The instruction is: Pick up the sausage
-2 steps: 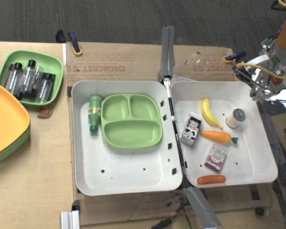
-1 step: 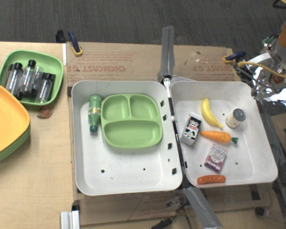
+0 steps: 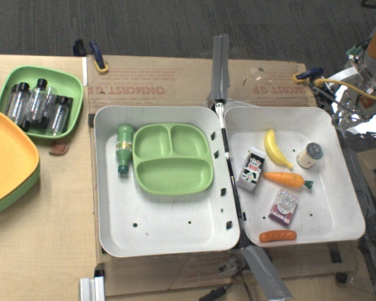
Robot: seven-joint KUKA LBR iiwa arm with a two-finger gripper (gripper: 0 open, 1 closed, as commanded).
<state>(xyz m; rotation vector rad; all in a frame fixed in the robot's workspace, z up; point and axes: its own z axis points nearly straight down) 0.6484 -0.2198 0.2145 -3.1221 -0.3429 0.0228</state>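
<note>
Claw (image 3: 363, 64) sits at the upper right edge of the camera view, above and outside the right bin's far right corner, amid cables and bright metal — cannot tell from here how it is set. Nothing visible in it. Right bin (image 3: 348, 168) below it holds, going outward from that corner: a small round jar (image 3: 310, 155), a banana (image 3: 276, 148), a carrot (image 3: 287, 180), a small black-and-white carton (image 3: 252, 170), a pinkish packet (image 3: 284, 206). Sausage (image 3: 277, 236) lies flat at the near rim of the right bin, long axis running left-right, just beside the wall, apart from the packet above it. Well apart from the claw — the whole bin lies between. Judgement: a toy sausage, likely light, smooth and somewhat slippery, round in section so it may roll under a poor pinch. Best hold across the middle, fingers spanning the short width; the near wall leaves little room for the finger on that side. Left bin (image 3: 113, 231) carries a green divided plate (image 3: 173, 158) and a green bottle (image 3: 124, 148); not relevant to the pick.
</note>
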